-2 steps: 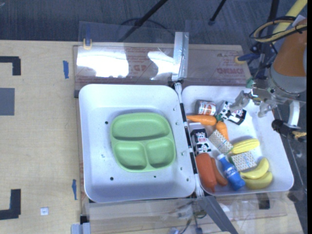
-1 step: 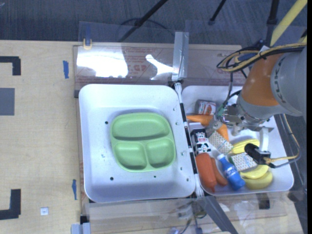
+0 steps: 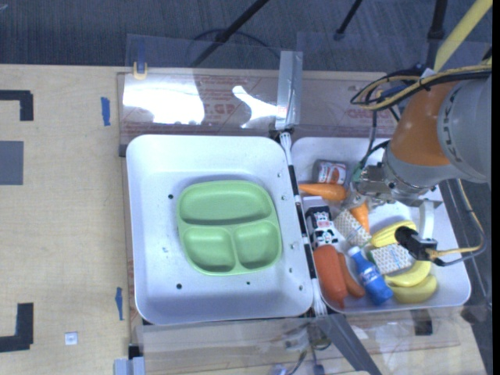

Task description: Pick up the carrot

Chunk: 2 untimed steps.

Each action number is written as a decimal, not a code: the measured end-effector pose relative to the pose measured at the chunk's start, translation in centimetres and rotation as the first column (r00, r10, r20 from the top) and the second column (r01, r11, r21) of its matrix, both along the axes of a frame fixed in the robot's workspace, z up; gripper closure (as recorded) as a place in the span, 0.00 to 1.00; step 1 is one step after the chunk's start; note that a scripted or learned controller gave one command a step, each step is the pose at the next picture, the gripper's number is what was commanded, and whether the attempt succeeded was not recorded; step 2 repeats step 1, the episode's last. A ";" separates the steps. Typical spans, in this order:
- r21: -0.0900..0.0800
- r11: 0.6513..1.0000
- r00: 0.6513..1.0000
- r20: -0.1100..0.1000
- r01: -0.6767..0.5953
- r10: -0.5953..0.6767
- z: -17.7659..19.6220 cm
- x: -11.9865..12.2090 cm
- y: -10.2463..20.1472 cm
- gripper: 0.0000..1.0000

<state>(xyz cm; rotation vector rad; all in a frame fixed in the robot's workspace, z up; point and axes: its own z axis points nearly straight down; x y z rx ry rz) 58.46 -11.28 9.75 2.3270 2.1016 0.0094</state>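
Grey arm (image 3: 461,123) reaching from right, orange-banded wrist, pincer (image 3: 366,200) pointing down

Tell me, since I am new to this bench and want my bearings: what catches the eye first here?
The green divided plate stands out, lying in the middle of the left bin. The right bin is crowded with toy food, among it a carrot near its back left, bananas at front right and a blue bottle beside them. Above that bin hangs the arm's orange band.
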 end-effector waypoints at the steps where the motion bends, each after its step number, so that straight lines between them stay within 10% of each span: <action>1: 0.000 0.947 0.947 -0.009 0.322 -0.322 11.2 -0.6 6.7 1.00; 2: 0.000 0.947 0.947 -0.009 0.322 -0.322 11.2 -0.6 6.7 1.00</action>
